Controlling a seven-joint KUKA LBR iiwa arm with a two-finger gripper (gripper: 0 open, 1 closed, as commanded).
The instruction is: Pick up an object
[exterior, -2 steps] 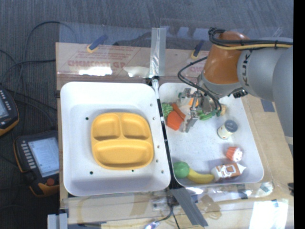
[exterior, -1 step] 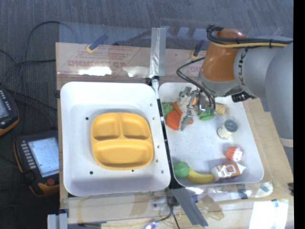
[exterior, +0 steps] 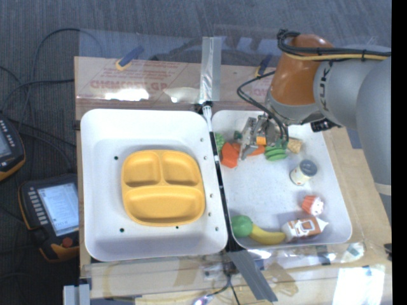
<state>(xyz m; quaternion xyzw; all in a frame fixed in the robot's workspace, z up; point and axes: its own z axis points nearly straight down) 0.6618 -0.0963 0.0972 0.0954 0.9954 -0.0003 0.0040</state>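
Camera view: gripper (exterior: pixel 254 135) sits low at 11 o'clock in the right bin (exterior: pixel 337 189), metal fingers among an orange carrot-shaped toy (exterior: pixel 232 152) and a green ribbed coil (exterior: pixel 276 152); cannot tell whether it is released or clenched. Small cork-like piece (exterior: pixel 294 146) just beside the coil. Toward 6 o'clock: glossy yellow banana (exterior: pixel 267 236), green ball (exterior: pixel 241 223), small carton (exterior: pixel 301 228). Left bin (exterior: pixel 102 132) holds a smooth yellow compartment tray (exterior: pixel 163 186).

yellow tray (exterior: pixel 164 186) | white bins (exterior: pixel 95 164) | green ball (exterior: pixel 241 224) | yellow banana (exterior: pixel 267 236)
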